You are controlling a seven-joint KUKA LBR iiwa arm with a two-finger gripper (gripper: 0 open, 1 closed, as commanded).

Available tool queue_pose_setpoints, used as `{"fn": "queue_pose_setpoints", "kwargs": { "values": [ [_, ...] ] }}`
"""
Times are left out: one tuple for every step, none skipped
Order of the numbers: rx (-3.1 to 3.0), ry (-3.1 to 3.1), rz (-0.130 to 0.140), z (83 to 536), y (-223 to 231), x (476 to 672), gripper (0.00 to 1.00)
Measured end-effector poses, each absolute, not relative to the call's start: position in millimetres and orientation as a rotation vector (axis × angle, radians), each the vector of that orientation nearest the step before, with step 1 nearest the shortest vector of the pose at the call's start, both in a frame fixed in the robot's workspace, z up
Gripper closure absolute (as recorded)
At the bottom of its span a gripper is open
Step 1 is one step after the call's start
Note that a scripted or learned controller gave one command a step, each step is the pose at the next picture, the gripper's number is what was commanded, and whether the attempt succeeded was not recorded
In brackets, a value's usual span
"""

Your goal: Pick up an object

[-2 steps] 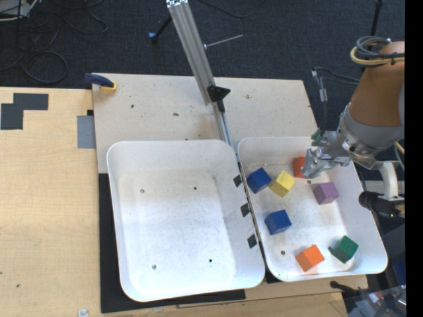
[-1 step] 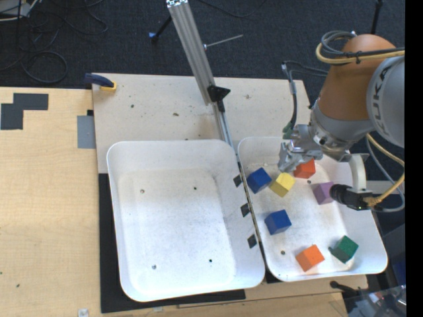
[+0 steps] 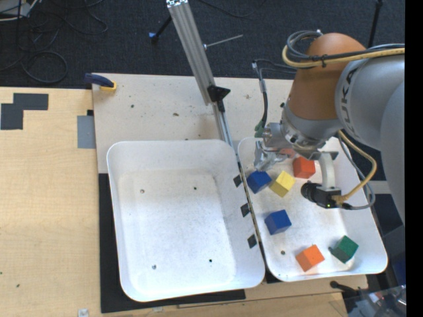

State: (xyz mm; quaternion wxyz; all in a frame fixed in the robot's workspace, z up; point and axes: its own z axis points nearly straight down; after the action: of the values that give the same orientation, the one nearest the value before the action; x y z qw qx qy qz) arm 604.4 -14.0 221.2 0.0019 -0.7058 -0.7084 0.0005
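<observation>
Grasp approach was the step in hand, judged from the layout: the hand [image 3: 268, 152] of the grey arm with its orange band [image 3: 325, 78] stood low over the far-left corner of the right shallow white bin [image 3: 370, 259], above and just beside the nearer-to-it blue cube [image 3: 258, 180]. Whether the hand was released or clenched could not be told, because the wrist hid its working end; no object was visibly held. Candidate objects all lay in the right bin: the blue cube close against the dividing wall, a yellow cube [image 3: 282, 183] just beside it, a red-orange cube [image 3: 304, 168] partly under the wrist, a second blue cube [image 3: 277, 221] near the bin's middle, and an orange cube [image 3: 310, 257] and a green cube [image 3: 344, 249] near the front edge. The left shallow white bin [image 3: 122, 170] sat alongside on the surface [image 3: 152, 107]. For a sound pick, the blue and yellow cubes were crowded, so descent should be centred on one cube with its faces squared to the closing direction. The bin wall beside the blue cube would likely obstruct one side. Lift should follow only after a firm closure.
</observation>
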Motion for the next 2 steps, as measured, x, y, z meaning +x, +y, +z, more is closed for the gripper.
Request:
{"fn": "queue_pose_setpoints", "kwargs": {
  "values": [
    [-2.217, -2.225, 0.000, 233.0, 36.6, 615.9, 1.00],
    [-2.216, -2.224, 0.000, 235.6, 78.8, 623.9, 1.00]
  ]
}}
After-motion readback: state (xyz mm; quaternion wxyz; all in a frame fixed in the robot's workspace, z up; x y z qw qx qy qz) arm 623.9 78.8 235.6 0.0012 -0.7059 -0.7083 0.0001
